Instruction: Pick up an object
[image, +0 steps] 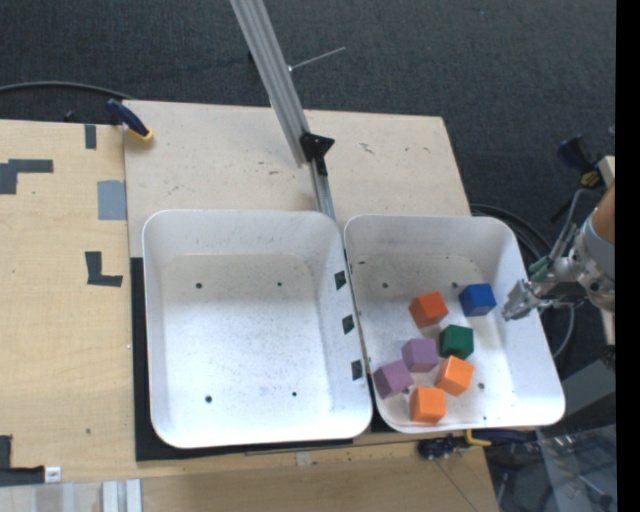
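— Any writing legible?
— None. The tool sits over the right bin's edge; its opening cannot be told.
— The blocks?
— The blue cube lies just left of it, the rest beyond.

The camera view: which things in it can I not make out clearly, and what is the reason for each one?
- Gripper, at the right bin's right wall: too small and blurred to tell how its fingers stand.
- Arm: cut off by the right edge, so its upper part is unseen.
- Purple cube, near the divider: its lower side is hard to separate from the bin wall.
- Orange cube: partly covers the orange cube in front.
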